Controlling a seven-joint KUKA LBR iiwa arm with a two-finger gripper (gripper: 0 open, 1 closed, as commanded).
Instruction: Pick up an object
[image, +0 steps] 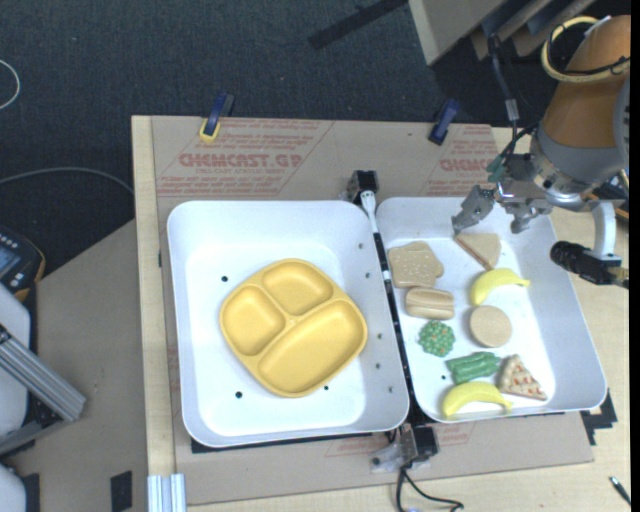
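above the far end of the right bin (575, 330) the gripper (497, 210) hangs with its fingers spread wide and nothing between them, just over a tan bread wedge (481, 247). below it in this bin lie a cracker (414, 263), a yellow banana (496, 284), a round cookie (491, 325), broccoli (436, 337) and a pizza slice (522, 380). beside it, the left bin (195, 300) holds a yellow divided plate (292, 325).

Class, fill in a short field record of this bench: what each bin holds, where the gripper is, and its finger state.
left bin: yellow divided plate
right bin: toy foods, including two bananas, broccoli, pizza slice
gripper: above the right bin's far end, over a bread wedge
fingers: open, nothing between them
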